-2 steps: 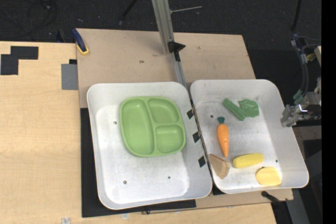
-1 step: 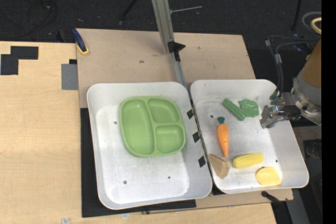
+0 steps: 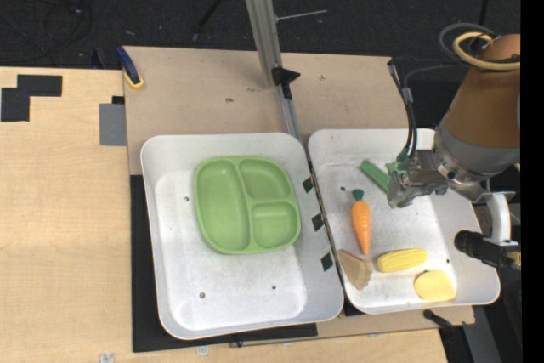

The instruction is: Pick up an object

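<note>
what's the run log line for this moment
gripper: over right bin, by green block | carrot, corn: lying in bin | grasp: not yet

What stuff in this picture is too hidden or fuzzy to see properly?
- Gripper, camera view: the arm's wrist covers it, so open or shut is unclear.
- Green block: its right end is hidden behind the gripper.
- Tan thing beside the corn: too small and blurred to name.

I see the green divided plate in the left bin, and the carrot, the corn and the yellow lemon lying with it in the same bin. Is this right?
Not quite. The camera view shows the green divided plate in the left bin, but the carrot, the corn and the yellow lemon lie in the right bin, apart from the plate.
</note>
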